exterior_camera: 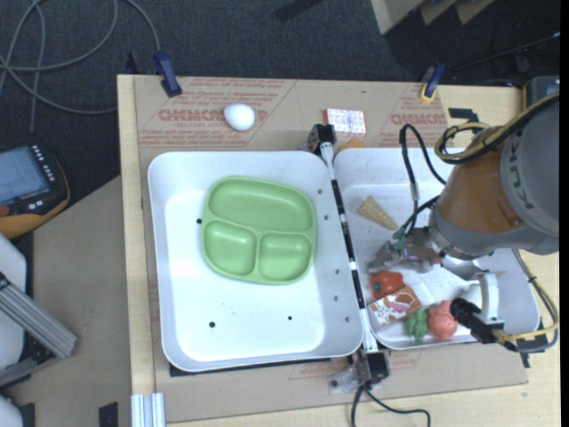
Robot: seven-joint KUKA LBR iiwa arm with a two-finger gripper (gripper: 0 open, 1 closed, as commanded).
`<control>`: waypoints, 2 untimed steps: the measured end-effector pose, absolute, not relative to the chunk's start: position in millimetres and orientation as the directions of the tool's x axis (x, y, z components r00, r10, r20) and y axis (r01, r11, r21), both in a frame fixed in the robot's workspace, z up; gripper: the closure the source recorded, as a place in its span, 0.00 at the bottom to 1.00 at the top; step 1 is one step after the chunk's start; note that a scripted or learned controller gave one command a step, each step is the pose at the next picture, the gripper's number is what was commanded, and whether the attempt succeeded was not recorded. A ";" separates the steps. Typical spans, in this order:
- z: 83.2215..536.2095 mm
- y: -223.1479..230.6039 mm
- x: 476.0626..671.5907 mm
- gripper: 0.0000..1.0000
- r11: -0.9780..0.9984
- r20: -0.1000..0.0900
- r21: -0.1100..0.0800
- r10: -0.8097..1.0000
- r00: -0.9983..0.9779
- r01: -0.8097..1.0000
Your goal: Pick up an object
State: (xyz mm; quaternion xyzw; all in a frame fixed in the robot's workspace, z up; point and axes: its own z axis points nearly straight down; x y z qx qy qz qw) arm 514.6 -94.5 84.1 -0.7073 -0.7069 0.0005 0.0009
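Observation:
My gripper point(397, 253) hangs low over the middle of the right bin point(356, 163), under the grey wrist and orange band. Just below it lies a red object point(387, 282), and beside that a small printed packet point(397, 305). A green piece point(416, 325) and a salmon-red ball point(442, 320) rest near the bin's front edge. A tan cone-shaped piece point(377, 211) lies up and left of the gripper. Nothing is seen held.
The left bin point(178, 265) holds a green divided plate point(260, 229). On the cardboard behind the bins sit a white egg point(238, 116) and a small patterned box point(345, 120). Blue clamps point(166, 74) grip the board's back edge.

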 end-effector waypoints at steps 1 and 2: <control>84.3 -114.7 493.8 0.00 -0.001 0.001 -0.002 1.000 0.001 1.000; 185.2 -82.2 565.2 0.00 0.001 0.000 0.002 1.000 -0.001 1.000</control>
